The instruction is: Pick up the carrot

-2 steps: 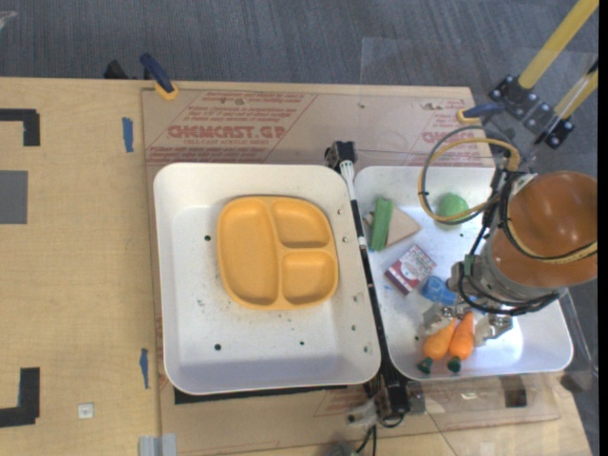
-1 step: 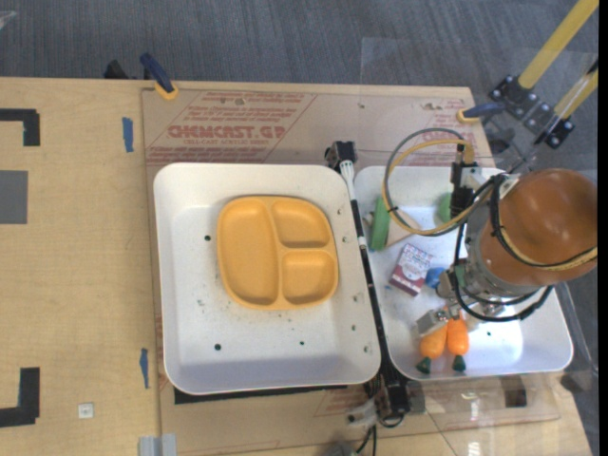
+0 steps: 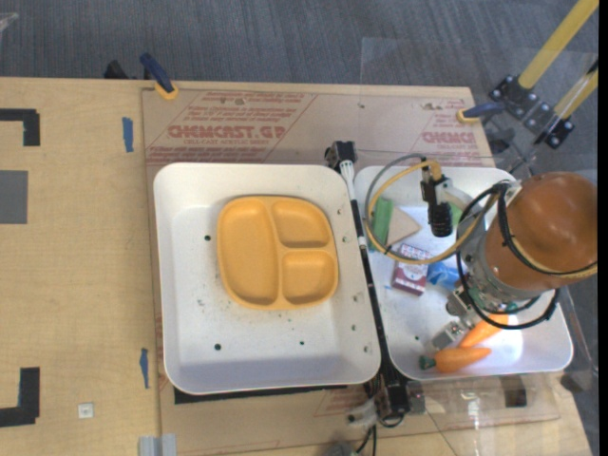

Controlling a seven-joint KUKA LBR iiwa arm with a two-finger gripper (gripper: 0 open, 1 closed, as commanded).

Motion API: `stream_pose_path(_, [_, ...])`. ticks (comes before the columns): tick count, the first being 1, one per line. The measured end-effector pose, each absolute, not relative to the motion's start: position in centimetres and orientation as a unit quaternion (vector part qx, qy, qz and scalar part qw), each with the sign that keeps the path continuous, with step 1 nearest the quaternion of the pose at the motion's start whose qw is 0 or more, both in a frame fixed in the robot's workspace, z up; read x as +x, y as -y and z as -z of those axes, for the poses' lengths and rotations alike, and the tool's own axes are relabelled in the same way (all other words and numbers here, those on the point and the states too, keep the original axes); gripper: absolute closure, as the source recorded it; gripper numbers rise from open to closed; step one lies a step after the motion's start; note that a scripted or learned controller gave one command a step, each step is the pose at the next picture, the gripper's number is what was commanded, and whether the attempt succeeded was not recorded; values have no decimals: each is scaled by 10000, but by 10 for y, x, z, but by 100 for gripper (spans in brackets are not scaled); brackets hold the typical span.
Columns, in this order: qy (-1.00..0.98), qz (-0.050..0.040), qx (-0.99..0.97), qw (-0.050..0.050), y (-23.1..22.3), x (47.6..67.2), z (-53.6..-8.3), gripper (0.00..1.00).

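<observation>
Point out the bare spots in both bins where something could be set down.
Left bin: bare white floor all around the yellow divided plate, widest along its near edge. Right bin: crowded by the arm, cables, packets and carrot; only the near-left corner looks free.

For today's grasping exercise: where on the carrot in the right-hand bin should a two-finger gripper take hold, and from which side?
Grip the carrot around its thick orange middle, coming straight down from above. It lies flat on the bin floor, so closing across its narrow width probably suits. The gripper hangs just above it.

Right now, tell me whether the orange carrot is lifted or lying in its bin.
Lying. The orange carrot rests flat on the floor of the right-hand white bin, near its front edge, just below the arm's tool.
</observation>
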State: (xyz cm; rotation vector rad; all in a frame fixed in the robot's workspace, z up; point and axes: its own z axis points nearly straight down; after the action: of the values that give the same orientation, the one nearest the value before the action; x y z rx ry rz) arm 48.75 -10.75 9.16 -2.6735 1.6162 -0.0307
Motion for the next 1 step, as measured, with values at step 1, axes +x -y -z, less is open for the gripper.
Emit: stream_pose_path(1, [-6497, 44, -7602, 44, 151, 530, -310, 0])
